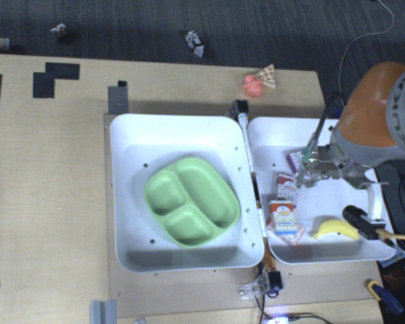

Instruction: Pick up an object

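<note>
Mostly smooth: divided green plate [192, 200] (plastic), curved banana [335, 230].

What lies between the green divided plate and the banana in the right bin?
In the camera view, between the green plate and the banana run the bins' adjoining rims, then a small red-and-white packet lying on the right bin's floor.

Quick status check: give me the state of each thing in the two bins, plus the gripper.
Green tray: upright, lying in the left bin, nothing in its compartments.
Banana: lying flat in the right bin, near its front wall.
Small packets: scattered flat along the right bin's left side, some overlapping.
Gripper: low over the right bin, beside the packets; nothing seen between its fingers.
</note>
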Tool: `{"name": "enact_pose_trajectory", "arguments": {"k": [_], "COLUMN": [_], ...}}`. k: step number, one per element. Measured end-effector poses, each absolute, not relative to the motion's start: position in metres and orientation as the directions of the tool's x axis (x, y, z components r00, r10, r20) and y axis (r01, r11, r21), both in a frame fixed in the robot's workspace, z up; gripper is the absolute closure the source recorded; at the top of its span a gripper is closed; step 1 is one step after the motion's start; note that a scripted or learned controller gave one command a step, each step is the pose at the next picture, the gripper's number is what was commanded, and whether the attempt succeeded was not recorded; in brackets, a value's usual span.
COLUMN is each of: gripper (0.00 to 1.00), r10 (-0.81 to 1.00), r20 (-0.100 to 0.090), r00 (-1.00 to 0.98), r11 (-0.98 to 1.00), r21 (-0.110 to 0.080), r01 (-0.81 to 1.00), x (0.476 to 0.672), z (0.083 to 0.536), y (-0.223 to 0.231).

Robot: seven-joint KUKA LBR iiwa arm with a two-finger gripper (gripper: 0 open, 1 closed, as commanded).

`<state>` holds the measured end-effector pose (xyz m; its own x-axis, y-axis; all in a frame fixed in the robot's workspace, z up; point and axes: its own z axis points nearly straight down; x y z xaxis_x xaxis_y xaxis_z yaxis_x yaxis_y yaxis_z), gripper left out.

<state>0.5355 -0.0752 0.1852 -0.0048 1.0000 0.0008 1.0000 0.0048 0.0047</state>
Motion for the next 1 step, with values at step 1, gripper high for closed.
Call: {"name": "enact_pose_trajectory", "arguments": {"k": [1], "gripper": [0.0], "r10": [1.0], "r20": [0.0], "r00": [-0.004], "r11": [0.004], "r21": [0.003], "r01": [1.0], "x": [0.535], "z": [0.1848], "y": [-0.0758]}}
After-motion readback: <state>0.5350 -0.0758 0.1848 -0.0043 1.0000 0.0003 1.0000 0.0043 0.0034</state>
